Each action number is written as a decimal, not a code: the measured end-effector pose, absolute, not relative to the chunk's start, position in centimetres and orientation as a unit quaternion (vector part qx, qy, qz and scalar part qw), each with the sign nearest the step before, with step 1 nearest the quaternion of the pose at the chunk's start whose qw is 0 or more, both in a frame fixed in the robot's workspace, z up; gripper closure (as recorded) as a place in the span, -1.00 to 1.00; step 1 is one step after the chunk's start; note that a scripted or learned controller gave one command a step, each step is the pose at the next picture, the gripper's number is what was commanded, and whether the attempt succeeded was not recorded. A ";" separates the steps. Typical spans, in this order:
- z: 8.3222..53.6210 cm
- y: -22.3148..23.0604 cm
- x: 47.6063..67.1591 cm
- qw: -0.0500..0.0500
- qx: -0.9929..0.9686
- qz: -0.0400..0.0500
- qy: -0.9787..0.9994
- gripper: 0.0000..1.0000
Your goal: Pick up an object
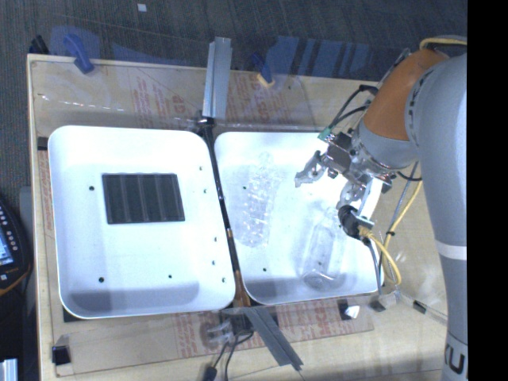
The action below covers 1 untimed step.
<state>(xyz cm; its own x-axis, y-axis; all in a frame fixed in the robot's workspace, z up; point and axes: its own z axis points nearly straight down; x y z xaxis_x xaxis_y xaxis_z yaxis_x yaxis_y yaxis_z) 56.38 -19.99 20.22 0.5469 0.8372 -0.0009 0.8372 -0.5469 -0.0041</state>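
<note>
Toward the surface's right edge: right bin (238, 145), white, containing two clear plastic items. Clear embossed tray-like piece (258, 201) lying near the bin's left wall; clear bottle (320, 254) lying toward the bin's near right corner. Toward the left edge: left bin (71, 213), white, with a dark slatted rectangular panel (143, 198) on its floor. Gripper (327, 171) above the right bin's far right part, over neither item. Spread of the fingers: cannot tell. Nothing seen between them.

A thick grey arm (444, 213) with an orange band (394, 101) above the wrist, a white ring lower down, black and yellow cables (381, 248), and a metal pincer (327, 179).
</note>
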 end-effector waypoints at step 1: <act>27.0 -19.8 54.2 0.001 -0.879 0.000 -0.476 -1.00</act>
